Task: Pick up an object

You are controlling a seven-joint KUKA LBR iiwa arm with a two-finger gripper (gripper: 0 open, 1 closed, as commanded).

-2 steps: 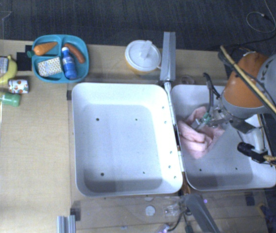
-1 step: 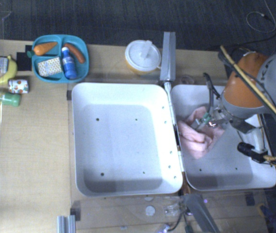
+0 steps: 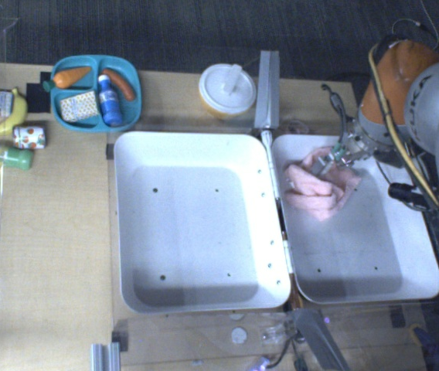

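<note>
Reaching in from the right, the arm has its gripper down at the far edge of the pink cloth, which lies bunched in the far left part of the right bin. Whether those jaws are clenched or released, I cannot tell. It looks like the grasping step; next it needs a firm pinch and a straight lift.

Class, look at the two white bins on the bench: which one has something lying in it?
The right bin, the one on the arm's side. A crumpled pink cloth lies near its far edge, with the pincer at it. The left bin shows bare white floor.
</note>
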